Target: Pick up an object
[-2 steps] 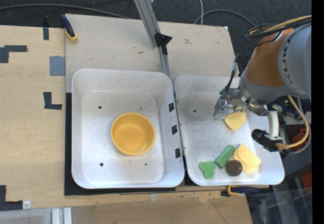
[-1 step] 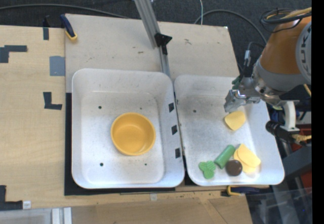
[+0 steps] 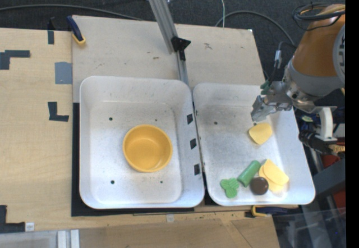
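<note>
Jaws (image 3: 262, 111) state unclear, just above yellow piece (image 3: 260, 133), right bin (image 3: 224, 101)

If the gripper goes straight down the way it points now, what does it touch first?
Most likely the pale yellow piece lying just below the gripper in the right bin. Depth is hard to judge from this slanted view, so it could instead land on the bin floor beside it.
</note>
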Motion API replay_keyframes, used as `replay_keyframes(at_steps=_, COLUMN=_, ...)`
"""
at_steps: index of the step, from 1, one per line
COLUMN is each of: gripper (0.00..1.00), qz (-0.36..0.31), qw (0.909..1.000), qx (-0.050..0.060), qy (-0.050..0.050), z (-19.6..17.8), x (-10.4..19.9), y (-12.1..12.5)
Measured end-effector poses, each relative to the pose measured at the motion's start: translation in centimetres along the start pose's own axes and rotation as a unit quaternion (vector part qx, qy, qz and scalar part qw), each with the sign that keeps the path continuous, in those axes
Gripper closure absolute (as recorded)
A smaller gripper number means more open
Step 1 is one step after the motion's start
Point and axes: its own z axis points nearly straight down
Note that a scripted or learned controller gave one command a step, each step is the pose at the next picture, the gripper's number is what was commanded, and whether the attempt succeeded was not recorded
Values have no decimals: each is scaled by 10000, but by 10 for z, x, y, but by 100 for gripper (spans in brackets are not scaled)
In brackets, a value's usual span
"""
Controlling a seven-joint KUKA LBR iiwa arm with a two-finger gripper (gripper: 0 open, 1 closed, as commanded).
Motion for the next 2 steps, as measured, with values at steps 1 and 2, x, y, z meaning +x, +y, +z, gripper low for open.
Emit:
replay_keyframes(at_steps=1, gripper=100, qz=-6, qw=10000, qx=11, qy=1, z=-6, x=52, y=-14)
replay_keyframes(at_steps=2, gripper=100, qz=-33, qw=10000, qx=16, qy=13, z=-11, x=111, y=-25)
